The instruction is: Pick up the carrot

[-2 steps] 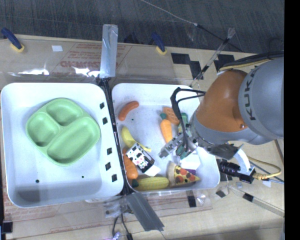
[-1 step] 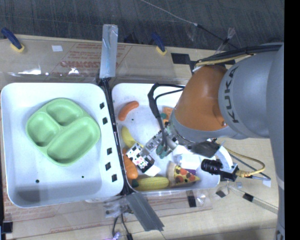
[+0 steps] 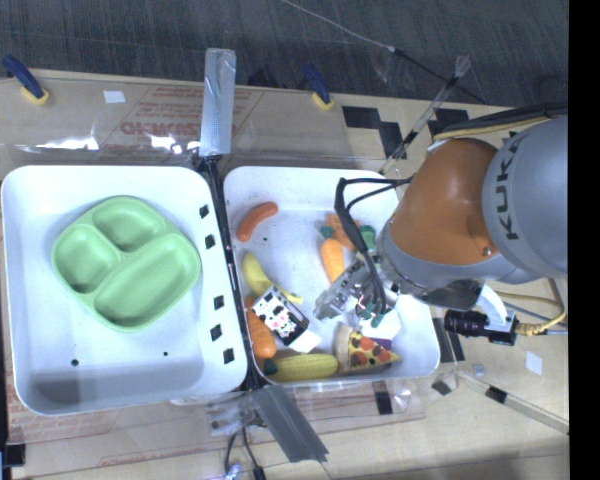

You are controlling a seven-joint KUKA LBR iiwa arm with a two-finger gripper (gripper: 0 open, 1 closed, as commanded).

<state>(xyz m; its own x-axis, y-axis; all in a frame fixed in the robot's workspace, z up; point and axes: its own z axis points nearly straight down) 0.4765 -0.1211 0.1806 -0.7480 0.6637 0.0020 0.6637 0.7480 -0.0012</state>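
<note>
the carrot lies in the right bin, near its middle right, just beside the pincer. it looks like a light, stiff, smooth toy, best gripped across its thick middle. whether the pincer is apart or together cannot be told; nothing visibly sits in it.

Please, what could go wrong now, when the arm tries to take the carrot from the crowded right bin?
1. The carrot lies partly under the arm, close to the gripper, so the view hardly shows the contact; a miss is possible.
2. A banana, a pizza slice and a black-and-white box crowd the spot; the gripper may grab or push one of them instead.
</note>
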